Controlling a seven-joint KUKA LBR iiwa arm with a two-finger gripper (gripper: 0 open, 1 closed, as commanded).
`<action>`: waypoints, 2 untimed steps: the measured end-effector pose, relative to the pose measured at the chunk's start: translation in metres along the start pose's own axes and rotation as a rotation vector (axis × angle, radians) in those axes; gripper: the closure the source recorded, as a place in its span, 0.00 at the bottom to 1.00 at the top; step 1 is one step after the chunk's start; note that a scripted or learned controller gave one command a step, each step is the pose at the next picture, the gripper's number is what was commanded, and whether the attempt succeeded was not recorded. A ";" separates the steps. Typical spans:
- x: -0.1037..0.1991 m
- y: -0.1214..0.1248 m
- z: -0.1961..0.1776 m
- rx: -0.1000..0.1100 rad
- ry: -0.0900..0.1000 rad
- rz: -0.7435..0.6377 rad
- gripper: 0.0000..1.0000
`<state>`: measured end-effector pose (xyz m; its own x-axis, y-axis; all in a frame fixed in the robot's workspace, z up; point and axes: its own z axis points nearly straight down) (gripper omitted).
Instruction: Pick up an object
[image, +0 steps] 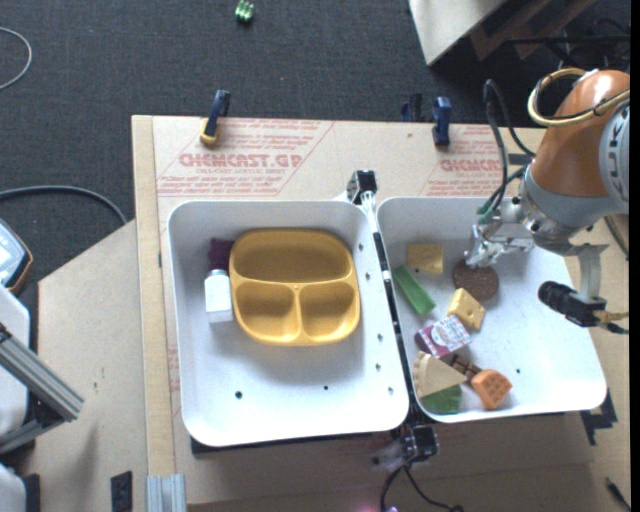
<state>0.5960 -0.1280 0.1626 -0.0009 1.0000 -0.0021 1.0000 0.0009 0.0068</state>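
Note:
My gripper (482, 256) hangs over the back of the right bin (560, 375), just above a round brown cookie (478, 282). Its fingers look close together with nothing visible between them. Other toy foods lie in this bin: a pale yellow cheese block (426, 259), a green strip (412, 290), a holed cheese wedge (467, 308), a purple-and-white wrapped piece (442, 336), a cream and green wedge (437, 385) and an orange cracker (491, 387).
The left bin (200, 400) holds a yellow divided tray (293, 286), a small white bottle (218, 295) and a dark purple item (220, 250) beside it. A black clip (363, 186) sits where the bins meet. The arm's orange-banded body (585, 140) looms at right.

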 end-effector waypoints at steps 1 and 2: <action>0.004 -0.005 -0.047 0.000 0.000 0.000 1.00; 0.003 -0.004 -0.064 0.001 0.000 0.000 1.00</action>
<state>0.5919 -0.1244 0.2263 -0.0011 1.0000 -0.0018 1.0000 0.0011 0.0055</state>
